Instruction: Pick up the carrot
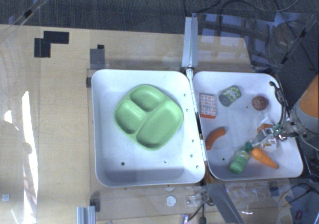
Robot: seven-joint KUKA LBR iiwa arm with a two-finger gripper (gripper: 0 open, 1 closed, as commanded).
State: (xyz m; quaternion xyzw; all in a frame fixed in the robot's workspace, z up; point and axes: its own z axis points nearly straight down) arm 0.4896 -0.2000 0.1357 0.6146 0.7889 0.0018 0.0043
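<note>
from above: my end effector (pixel 269 135) sits low in the right bin (pixel 239 81), just over the carrot (pixel 264 158); i cannot tell how it is set, nor whether it grips anything; the carrot lies near the bin's front right corner, beside a green bottle (pixel 239 160); left bin (pixel 99 133) holds a green divided plate (pixel 148 116).
</note>
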